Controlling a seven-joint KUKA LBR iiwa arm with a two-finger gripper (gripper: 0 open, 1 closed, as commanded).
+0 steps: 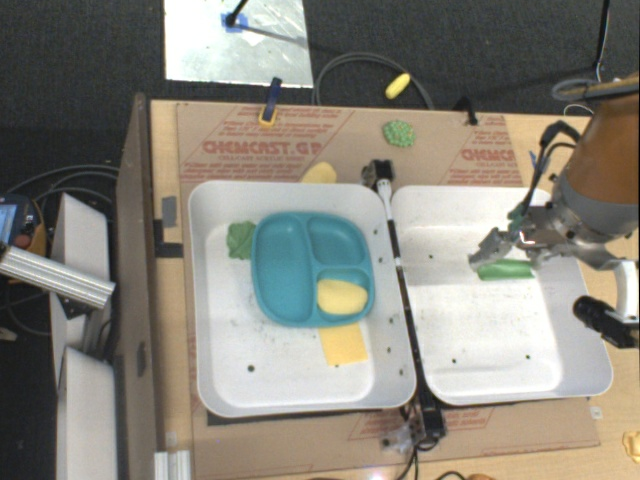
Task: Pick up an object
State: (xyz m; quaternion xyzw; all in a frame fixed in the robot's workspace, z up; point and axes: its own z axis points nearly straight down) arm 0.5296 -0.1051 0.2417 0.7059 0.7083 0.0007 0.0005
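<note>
Pincer (497,252) mid-bin — green piece (506,268) below

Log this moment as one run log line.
gripper: over right bin, at green object | grasp: unconfirmed | left bin: teal plate with yellow item

Arm (610,168) cut off by the right edge; only wrist and orange band in frame. Gripper (497,252) sits over the left end of the green object (506,268) in the right bin (500,368), contact unresolved. Yellow flat piece (344,346) partly hidden under near edge of teal plate (290,268); green leaf (241,239) tucked behind its left rim.
</note>
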